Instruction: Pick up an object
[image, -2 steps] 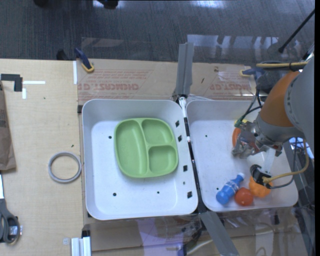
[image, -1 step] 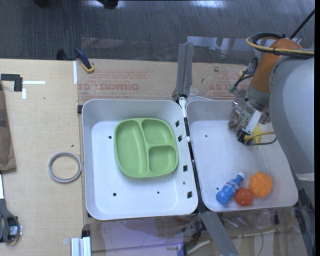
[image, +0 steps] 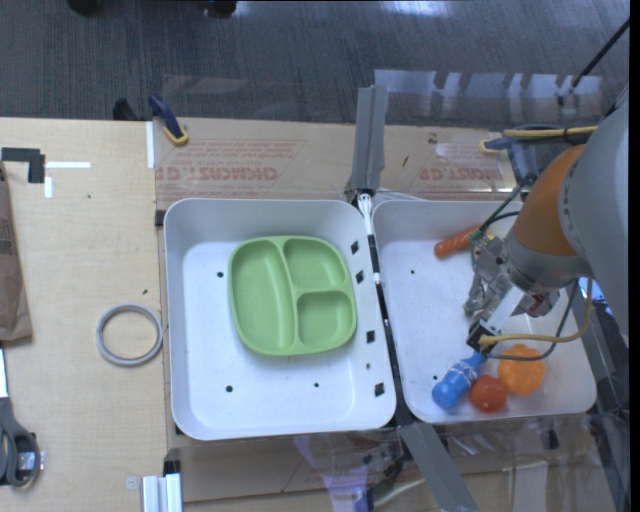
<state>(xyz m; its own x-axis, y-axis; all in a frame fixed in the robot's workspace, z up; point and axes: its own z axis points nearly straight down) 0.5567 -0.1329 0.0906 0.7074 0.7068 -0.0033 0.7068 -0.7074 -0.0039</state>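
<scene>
A grey robot arm with an orange band is leaning in from the right over two shallow white bins that are sitting side by side on a wooden table (image: 80, 250). Its claw (image: 484, 312) is hanging low over the middle of the right bin (image: 420, 290), pointing down and toward the bin's near edge. Whether the claw is open or closed cannot be told from this angle, and nothing is showing in its grip.

The closest thing to pick is a small blue bottle (image: 455, 384), which is lying just beyond the claw, toward the near edge and slightly left. Its long axis is running on a diagonal, from the near left up toward the claw. A red ball (image: 488, 394) is touching its right side, and an orange fruit (image: 521, 371) is crowding in beside that, so a grip across the bottle looks tight. An orange carrot (image: 457, 242) is lying apart, near the far wall.

The left bin (image: 190, 330) is holding a green divided plate (image: 293, 294).
</scene>
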